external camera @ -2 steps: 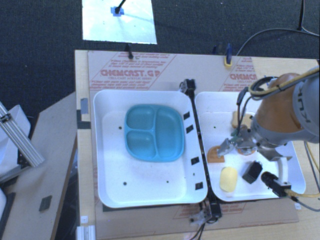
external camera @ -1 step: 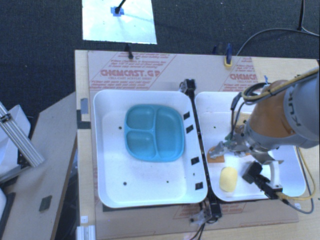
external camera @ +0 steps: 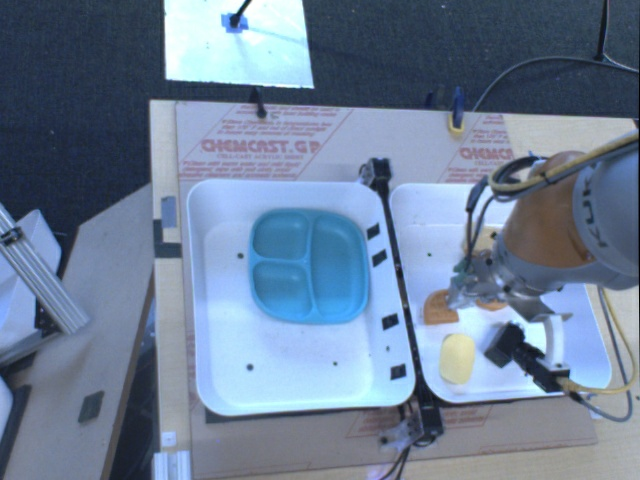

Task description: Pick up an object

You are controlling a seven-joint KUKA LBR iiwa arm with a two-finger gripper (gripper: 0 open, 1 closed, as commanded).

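In the right bin [external camera: 430, 213] a flat orange piece [external camera: 440, 310] lies near the left wall. A pale yellow rounded object [external camera: 457, 358] rests just in front of it by the bin's front edge. My gripper [external camera: 468, 286] hangs low over the bin, right at the orange piece's upper right edge. The wrist and arm [external camera: 560, 228] cover the bin's right half. A second bit of orange [external camera: 491, 304] peeks out under the wrist; whether it belongs to the same piece is unclear.
The left bin [external camera: 220, 368] holds a blue divided plate [external camera: 307, 266] near its middle. Between the bins runs a black-marked divider [external camera: 392, 268]. Cables [external camera: 600, 393] trail off the bench at the front right corner.
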